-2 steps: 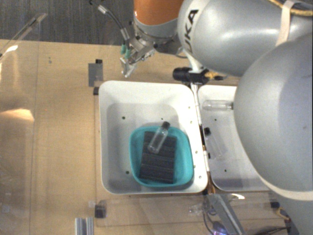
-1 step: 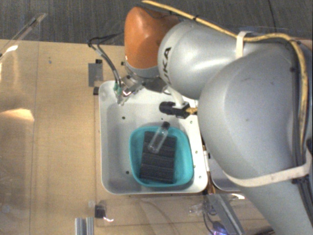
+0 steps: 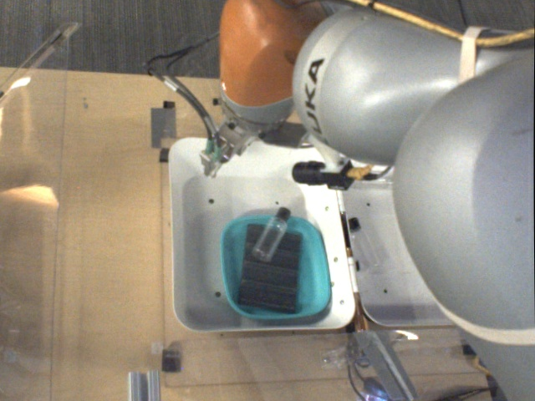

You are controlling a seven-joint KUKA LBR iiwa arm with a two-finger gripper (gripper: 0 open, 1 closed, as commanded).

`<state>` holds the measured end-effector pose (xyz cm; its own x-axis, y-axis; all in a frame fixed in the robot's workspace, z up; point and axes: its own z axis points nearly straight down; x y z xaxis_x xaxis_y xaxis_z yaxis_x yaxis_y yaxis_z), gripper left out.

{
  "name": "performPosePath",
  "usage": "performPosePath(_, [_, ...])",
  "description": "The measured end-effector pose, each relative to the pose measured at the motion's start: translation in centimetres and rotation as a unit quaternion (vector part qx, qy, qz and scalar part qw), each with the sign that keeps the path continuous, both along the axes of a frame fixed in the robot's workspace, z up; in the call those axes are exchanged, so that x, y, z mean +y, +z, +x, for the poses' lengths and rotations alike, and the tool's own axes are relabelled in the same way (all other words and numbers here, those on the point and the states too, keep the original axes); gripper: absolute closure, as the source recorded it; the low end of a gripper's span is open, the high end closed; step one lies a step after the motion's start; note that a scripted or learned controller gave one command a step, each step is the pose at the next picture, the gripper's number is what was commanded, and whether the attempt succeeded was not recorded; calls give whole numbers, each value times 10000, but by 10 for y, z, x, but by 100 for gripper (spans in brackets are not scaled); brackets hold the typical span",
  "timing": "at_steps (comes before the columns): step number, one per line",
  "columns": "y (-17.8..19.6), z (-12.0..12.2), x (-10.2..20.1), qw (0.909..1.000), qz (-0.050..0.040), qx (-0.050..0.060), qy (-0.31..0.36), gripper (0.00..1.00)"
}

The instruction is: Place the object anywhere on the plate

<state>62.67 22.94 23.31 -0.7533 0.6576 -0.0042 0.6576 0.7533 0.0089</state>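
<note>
bins: two white (image 3: 191, 224) | bench: tan wood (image 3: 84, 249)

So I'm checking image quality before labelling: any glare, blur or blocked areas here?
Camera view: glare patches on the clear panel at left; the arm looms large and soft, covering most of the right bin; the bottle and teal plate read clearly.

A pale wooden bench (image 3: 92, 224) filled the left side, with a bright patch of glare (image 3: 29, 195) near its left edge. Beyond the bench's far edge lay dark grey ribbed flooring (image 3: 125, 15) — carpet-like. Small dark fittings (image 3: 162, 126) sat on the wood.
</note>
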Motion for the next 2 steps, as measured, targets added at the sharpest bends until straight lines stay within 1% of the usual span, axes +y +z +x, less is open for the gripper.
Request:
performPosePath(1, [-41,27,-4,10000,-8,12,-10,100])
performPosePath(2, [99,30,-32,9997,-1,-24,232,100])
